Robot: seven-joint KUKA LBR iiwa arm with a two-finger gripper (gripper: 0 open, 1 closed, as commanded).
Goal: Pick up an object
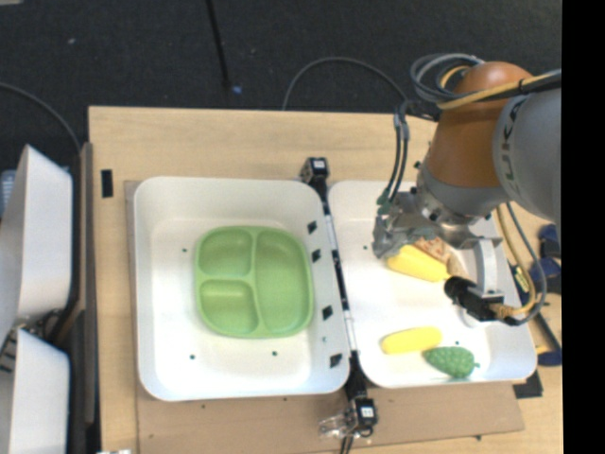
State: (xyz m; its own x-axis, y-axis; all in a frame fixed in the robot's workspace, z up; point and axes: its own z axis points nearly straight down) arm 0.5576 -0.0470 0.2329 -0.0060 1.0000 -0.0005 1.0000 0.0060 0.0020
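Observation:
In the right bin (378,301) a yellow banana-shaped piece (416,264) lies directly under my wrist, beside a tan piece (437,248) that the arm partly hides. My gripper (395,232) hangs low over the bin's upper middle, at the left end of that yellow piece. Nearer the front edge lie a second yellow piece (410,340) and a green bumpy piece (450,361), side by side and apart from the gripper.
The left bin (161,282) holds a green divided plate (253,281). A black divider rail (333,282) with clips runs between the bins. Cables loop behind the arm at the top right. Wooden bench edge surrounds the bins.

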